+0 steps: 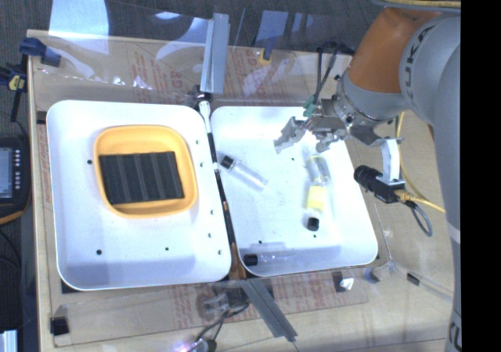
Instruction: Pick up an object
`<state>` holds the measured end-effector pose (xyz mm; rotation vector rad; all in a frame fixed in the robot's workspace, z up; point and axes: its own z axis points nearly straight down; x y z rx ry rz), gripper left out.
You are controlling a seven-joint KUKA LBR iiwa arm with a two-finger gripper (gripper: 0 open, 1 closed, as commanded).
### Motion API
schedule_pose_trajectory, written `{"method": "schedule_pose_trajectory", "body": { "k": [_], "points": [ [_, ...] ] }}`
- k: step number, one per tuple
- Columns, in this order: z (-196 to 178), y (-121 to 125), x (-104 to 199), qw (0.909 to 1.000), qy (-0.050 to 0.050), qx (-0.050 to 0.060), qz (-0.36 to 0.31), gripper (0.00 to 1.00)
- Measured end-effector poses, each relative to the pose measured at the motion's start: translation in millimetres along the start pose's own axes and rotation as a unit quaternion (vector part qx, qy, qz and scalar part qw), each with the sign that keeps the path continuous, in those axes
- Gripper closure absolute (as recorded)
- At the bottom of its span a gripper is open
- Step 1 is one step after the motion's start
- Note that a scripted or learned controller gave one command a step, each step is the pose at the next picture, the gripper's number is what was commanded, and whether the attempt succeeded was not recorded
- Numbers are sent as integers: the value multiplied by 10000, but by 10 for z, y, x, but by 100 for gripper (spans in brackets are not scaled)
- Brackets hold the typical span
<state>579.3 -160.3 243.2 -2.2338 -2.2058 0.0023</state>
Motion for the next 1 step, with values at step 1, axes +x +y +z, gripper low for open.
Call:
{"method": "schedule_pose_trajectory", "body": {
  "k": [1],
  "points": [
    [1271, 210, 285, 9966, 6, 20, -824, 0]
  ]
}}
